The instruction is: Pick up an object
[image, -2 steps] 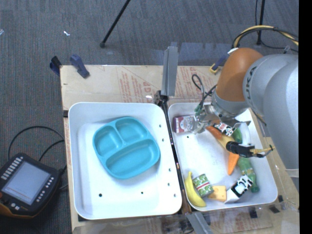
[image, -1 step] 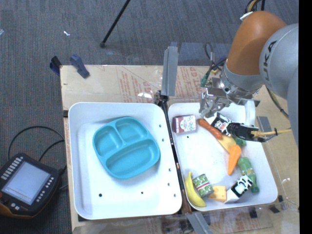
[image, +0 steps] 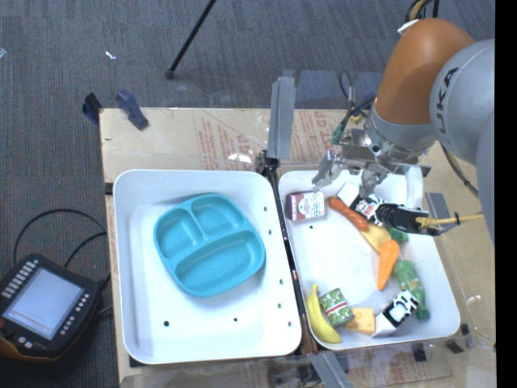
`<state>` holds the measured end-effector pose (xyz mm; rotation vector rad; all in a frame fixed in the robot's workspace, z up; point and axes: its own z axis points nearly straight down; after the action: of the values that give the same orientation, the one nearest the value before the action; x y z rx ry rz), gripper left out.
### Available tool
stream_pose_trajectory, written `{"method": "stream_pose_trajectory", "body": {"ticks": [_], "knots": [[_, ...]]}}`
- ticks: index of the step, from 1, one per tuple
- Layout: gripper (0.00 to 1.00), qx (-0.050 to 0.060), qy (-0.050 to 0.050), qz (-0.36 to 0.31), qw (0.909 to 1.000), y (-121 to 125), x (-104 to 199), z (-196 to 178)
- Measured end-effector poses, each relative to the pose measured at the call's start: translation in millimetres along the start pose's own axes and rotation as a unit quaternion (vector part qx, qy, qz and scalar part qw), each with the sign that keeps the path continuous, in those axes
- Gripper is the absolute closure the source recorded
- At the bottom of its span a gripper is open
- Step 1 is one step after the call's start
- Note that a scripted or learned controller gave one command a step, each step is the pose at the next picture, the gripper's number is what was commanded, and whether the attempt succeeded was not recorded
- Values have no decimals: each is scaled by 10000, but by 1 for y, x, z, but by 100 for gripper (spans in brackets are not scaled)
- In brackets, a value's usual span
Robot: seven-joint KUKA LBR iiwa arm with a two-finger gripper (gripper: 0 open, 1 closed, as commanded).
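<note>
I count two bins: the left bin [image: 129, 217] holds one blue plate [image: 210, 243], the right bin [image: 436, 285] two carrots [image: 388, 263], one banana [image: 321, 318], one red carton [image: 305, 207]. My gripper [image: 347, 174] hangs spread and unladen at its far edge, wrist hiding items behind
</note>
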<state>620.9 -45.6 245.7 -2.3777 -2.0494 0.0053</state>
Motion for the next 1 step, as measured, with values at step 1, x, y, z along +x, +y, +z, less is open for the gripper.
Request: {"method": "stream_pose_trajectory", "body": {"ticks": [1], "knots": [[0, 21, 5, 585, 9983, 20, -48, 134]]}}
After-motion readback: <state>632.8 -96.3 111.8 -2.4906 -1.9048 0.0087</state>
